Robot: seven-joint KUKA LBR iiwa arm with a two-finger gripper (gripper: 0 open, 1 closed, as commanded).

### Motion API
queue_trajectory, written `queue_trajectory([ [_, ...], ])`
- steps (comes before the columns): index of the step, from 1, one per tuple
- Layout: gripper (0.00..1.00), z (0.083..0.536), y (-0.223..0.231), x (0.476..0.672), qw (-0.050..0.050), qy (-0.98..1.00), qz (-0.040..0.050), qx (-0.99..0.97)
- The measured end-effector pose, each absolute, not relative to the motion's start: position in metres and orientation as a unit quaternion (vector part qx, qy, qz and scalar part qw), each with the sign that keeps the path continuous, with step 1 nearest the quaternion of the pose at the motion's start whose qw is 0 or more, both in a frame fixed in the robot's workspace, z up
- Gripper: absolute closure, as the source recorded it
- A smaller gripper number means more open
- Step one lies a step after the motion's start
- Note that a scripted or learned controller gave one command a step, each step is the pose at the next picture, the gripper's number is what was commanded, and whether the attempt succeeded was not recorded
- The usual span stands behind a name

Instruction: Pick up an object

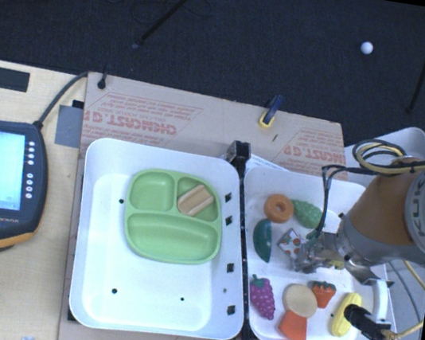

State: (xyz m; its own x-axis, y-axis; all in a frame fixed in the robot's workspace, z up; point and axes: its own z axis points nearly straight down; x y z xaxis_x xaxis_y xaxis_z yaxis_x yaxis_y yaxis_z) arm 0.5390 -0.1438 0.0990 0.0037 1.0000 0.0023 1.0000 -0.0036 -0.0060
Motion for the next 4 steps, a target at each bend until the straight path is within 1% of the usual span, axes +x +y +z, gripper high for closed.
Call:
queue_trajectory([
  [1,1.0,0.16,-0.138,0.539,0.0,-0.707,-0.0006,-0.707],
  [2,1.0,0.207,-0.129,0.542,-0.001,-0.708,-0.0007,-0.707],
  [3,1.0,0.229,-0.13,0.542,0.0,-0.708,-0.0001,-0.707],
  [4,1.0,0.237,-0.081,0.56,0.001,-0.709,-0.0002,-0.705],
])
